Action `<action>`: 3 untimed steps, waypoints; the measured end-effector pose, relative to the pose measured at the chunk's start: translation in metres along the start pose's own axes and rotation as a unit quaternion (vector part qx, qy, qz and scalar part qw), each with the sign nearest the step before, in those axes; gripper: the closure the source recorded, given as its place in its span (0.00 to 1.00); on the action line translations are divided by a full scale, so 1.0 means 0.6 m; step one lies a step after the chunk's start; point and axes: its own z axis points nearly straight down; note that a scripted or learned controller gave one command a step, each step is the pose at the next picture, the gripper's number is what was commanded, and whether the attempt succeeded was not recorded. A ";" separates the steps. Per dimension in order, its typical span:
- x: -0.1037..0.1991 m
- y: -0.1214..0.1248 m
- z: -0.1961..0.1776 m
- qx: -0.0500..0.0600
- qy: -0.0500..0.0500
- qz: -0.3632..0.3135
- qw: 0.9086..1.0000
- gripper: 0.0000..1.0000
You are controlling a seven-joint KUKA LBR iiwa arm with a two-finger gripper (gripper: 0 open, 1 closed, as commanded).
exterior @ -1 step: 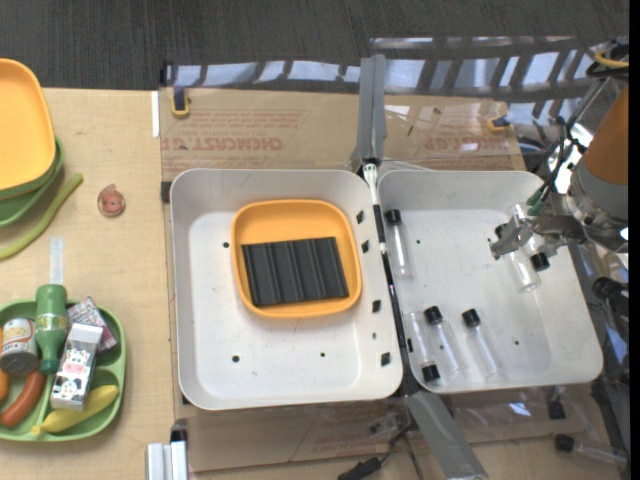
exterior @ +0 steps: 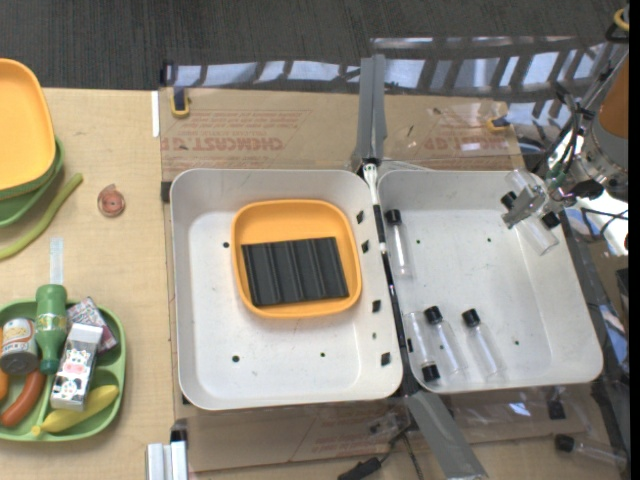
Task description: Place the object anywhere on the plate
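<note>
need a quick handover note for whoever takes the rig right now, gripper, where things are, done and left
Gripper: at the upper right of the right bin, above the floor; whether it grips anything cannot be told.
Things: clear tubes with black caps lie in the right bin, one along its left wall, the others near the front. The yellow plate sits in the left bin with a dark ribbed block on it.
Done: no tube on the plate.
Left: pick a tube, set it on the plate.

Orange plate (exterior: 297,226) sits in the left bin (exterior: 200,298) — clear vials (exterior: 480,343) lie in the right bin (exterior: 560,308).
</note>
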 end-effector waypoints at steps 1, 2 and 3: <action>-0.078 0.090 -0.047 -0.001 -0.001 -0.138 0.990 1.00; -0.078 0.090 -0.220 -0.001 0.000 -0.162 0.987 1.00; -0.078 0.091 -0.332 -0.001 0.000 -0.199 0.980 1.00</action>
